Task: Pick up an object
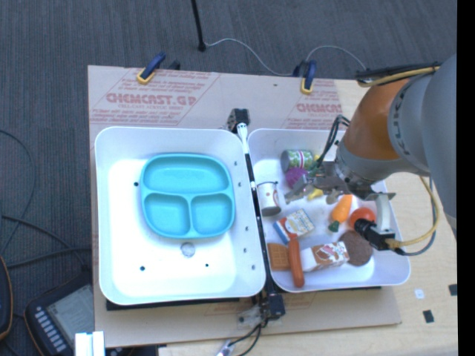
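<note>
Nearest, a hot dog (296,260) lies clear; beyond, the gripper (318,186) blurs among toys, its grasp unreadable to me.

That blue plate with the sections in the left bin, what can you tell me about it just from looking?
The blue tray is a light turquoise divided plate, apparently smooth plastic, with rounded corners. Raised ridges split it into three compartments: one wide section along the far side and two smaller ones nearer the camera. It lies flat and right side up, turned slightly askew, on the floor of the left white bin, roughly central. All three compartments look bare. A small round pale object sits just beyond its near edge; whether they touch is unclear.
</note>
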You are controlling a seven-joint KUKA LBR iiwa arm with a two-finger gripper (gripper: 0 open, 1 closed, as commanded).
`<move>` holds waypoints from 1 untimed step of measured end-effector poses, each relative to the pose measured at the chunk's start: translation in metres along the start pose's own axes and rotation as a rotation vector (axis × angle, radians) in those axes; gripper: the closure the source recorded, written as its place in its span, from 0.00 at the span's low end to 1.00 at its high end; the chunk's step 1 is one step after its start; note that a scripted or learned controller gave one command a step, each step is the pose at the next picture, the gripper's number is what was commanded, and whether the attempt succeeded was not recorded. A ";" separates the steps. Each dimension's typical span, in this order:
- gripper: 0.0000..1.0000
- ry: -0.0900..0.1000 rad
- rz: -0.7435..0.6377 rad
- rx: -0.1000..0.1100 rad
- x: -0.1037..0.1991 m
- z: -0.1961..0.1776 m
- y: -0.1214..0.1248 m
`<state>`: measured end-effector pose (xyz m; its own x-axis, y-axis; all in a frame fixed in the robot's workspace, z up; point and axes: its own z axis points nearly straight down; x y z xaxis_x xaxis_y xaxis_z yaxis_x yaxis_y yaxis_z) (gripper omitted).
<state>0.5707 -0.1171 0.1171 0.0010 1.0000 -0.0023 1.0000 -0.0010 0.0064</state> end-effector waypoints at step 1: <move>0.00 -0.001 0.000 -0.017 0.009 0.025 -0.070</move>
